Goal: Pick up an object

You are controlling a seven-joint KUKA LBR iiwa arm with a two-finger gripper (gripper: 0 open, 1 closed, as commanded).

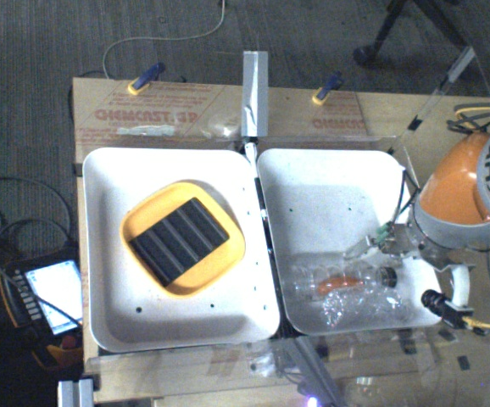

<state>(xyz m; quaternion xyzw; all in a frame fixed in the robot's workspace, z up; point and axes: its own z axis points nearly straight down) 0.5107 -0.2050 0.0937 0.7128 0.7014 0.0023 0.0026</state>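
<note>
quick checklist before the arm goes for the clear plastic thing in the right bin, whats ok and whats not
1. Target in view: the clear plastic object with an orange part lies in the right bin, near its front. Ok.
2. Gripper near the target: it sits above and to the right of the object, inside the right bin. Ok.
3. Finger opening: too small and blurred to read. Cannot tell.
4. Object between the fingers: nothing visible there. Not ok yet.
5. Target outline: transparent and crinkled, its edges are hard to trace. Cannot tell.
6. Yellow and black object out of the way: it rests in the left bin. Ok.
</note>
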